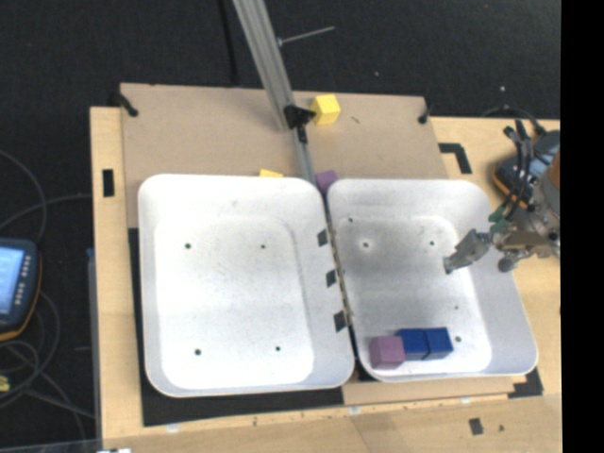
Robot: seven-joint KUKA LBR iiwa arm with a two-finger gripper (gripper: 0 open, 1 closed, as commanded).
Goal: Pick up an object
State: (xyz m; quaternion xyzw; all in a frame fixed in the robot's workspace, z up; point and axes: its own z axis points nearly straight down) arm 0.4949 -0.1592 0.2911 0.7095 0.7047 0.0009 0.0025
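Observation:
In the right bin (406, 206), a purple block (386, 350) and a blue block (425, 342) lie side by side, touching, against the front wall. My gripper (484, 256) hangs over the bin's right side, well behind and to the right of the blocks. Its two fingers stand apart, open, with nothing between them; the left finger (462, 251) points into the bin.
The left bin (151, 253) sits beside the right one. A yellow block (327, 109) lies on the board behind the bins, near a slanted metal rail (269, 59). A small yellow piece (271, 173) and a purple piece (326, 179) rest at the bins' back edge.

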